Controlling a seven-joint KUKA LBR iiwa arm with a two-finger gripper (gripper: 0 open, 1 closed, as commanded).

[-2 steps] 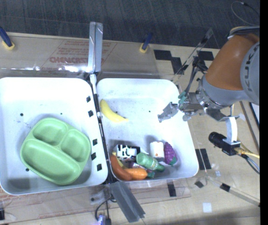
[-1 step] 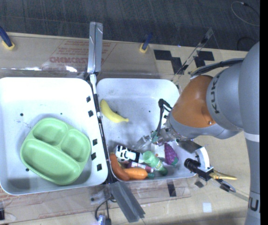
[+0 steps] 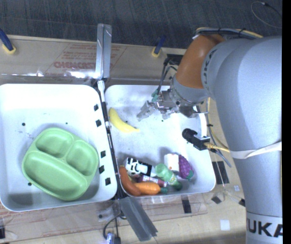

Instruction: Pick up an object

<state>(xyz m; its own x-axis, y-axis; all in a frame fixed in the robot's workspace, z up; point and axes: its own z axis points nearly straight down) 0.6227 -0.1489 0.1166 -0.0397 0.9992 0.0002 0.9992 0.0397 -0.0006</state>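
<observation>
My gripper [image 3: 154, 111] hangs over the back part of the right bin [image 3: 150, 146], open, with nothing between its fingers. A yellow banana [image 3: 121, 121] lies just to its left, near the divider, and is not touching it. Along the bin's front edge lies a cluster: an orange carrot [image 3: 146, 188], a black-and-white box [image 3: 138, 166], a green bottle [image 3: 165, 173], a white cup [image 3: 172, 161] and a purple fruit [image 3: 185, 166].
The left bin [image 3: 13, 111] holds a green divided plate [image 3: 60, 162]. A black cable connector [image 3: 194, 138] sticks out from the arm over the right bin's right side. Bare bin floor lies between the banana and the front cluster.
</observation>
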